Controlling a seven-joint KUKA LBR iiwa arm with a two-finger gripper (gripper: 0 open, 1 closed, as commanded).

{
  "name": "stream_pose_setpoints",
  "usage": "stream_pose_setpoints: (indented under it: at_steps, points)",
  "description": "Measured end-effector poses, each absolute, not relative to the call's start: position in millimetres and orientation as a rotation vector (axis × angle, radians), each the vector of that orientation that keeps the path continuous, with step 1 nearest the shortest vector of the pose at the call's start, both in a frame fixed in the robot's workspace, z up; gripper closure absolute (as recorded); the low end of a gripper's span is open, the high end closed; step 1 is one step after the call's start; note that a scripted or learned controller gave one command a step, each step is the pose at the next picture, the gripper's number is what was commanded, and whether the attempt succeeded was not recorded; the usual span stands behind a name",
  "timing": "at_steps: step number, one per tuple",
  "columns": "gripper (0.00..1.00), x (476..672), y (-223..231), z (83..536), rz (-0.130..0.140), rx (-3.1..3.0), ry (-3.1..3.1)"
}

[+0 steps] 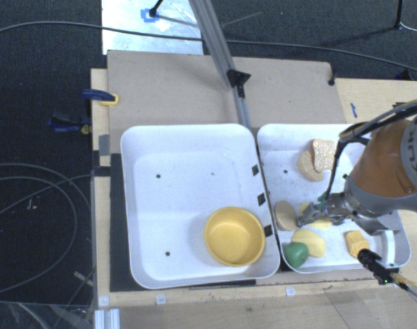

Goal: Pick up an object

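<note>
The right bin (280, 142) holds a loose cluster of small things near its front half, and the gripper (311, 216) is down among them. Directly under and beside the fingertips lies a pale yellow piece (322, 223), partly covered by the gripper, so its long axis cannot be told. Just left of the gripper sits a tan disc (285, 215), roughly round, lying flat close to the wall between the two bins. In front of it a lemon (311, 242) lies with its long axis running left to right, slightly slanted toward the front right, and a green ball (296, 254) touches its left end against the bin's front wall. A small corn piece (356, 240) lies to the right, its long axis running roughly front to back. Farther back, well apart from the cluster, a bread piece (317, 160) lies with its long axis tilted from back right to front left. The arm (390, 166) comes in from the right, its orange band above the wrist, the wrist bent down and leftward so the gripper points toward the left into the bin. Whether the fingers are spread or closed cannot be told, and nothing is visibly caught between them. The left bin (167, 149) holds a yellow bowl (234, 236), upright, in its front right corner.
</note>
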State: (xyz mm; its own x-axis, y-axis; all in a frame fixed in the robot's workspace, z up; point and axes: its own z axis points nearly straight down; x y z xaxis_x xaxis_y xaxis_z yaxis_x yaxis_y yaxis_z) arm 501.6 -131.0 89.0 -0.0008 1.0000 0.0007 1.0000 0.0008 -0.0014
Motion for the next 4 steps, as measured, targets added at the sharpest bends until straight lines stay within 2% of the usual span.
stream_pose_setpoints:
  at_steps: [1, 2, 4]
  points:
    - [1.0, 502.7, -131.4, 101.1, -0.002, -2.223, -2.223]
    - [1.0, 503.3, -139.4, 162.3, -0.006, -2.223, -2.23]
    - [1.0, 505.7, -140.5, 249.7, -0.006, -2.22, -2.232]
